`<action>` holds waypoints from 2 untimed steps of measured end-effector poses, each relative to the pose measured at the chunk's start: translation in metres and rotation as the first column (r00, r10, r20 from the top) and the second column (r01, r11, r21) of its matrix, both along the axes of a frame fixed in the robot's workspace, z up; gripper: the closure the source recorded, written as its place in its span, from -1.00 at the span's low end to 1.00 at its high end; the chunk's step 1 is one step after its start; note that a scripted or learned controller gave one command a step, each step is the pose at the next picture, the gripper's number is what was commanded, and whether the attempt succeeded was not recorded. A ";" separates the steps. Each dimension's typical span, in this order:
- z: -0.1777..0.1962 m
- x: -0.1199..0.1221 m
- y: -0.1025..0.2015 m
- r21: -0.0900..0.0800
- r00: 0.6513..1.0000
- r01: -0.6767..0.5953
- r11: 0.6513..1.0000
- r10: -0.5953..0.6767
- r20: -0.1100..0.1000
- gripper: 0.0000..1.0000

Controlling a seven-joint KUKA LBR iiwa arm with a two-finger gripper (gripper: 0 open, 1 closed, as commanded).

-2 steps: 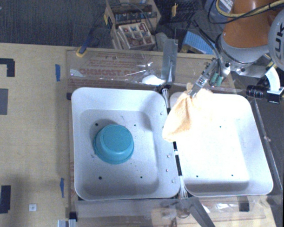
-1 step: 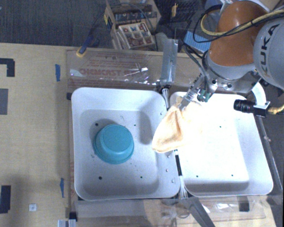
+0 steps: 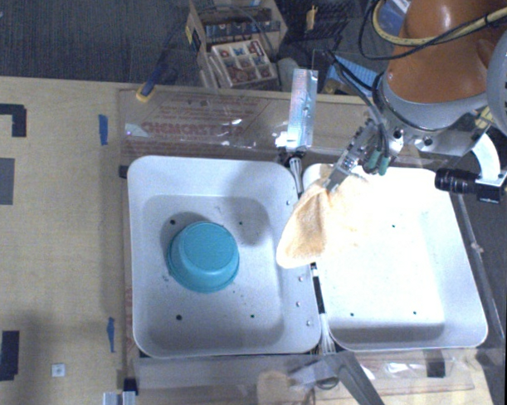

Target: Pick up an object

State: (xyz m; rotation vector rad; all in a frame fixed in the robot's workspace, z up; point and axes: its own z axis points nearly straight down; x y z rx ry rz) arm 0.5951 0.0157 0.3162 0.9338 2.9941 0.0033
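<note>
Overhead slanted view of two shallow white bins set side by side on a wooden desk (image 3: 52,257). The gripper (image 3: 342,171) sits above the far left corner of the right bin (image 3: 417,278), reaching in from the right beneath the orange band (image 3: 442,38) of the arm. Its fingers (image 3: 348,163) are clenched on the upper end of a pale yellow cloth (image 3: 311,224), which is pinched between them and hangs down in a loose, tapering fold. The lower, wider part of the cloth drapes across the divide between the two bins, its bottom edge over the right rim of the left bin (image 3: 154,186). An upturned teal bowl (image 3: 203,255) rests on the floor of the left bin, left of centre and well apart from the cloth. A clear plastic sheet (image 3: 206,125) with red lettering lies on the desk just behind the left bin. Blue tape marks (image 3: 102,130) sit on the desk to the left of the bins.
</note>
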 end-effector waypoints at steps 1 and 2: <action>-0.092 -0.007 -0.027 -0.001 0.918 -0.397 0.918 0.397 -0.001 1.00; -0.130 -0.023 -0.070 0.000 0.963 -0.271 0.963 0.271 -0.003 1.00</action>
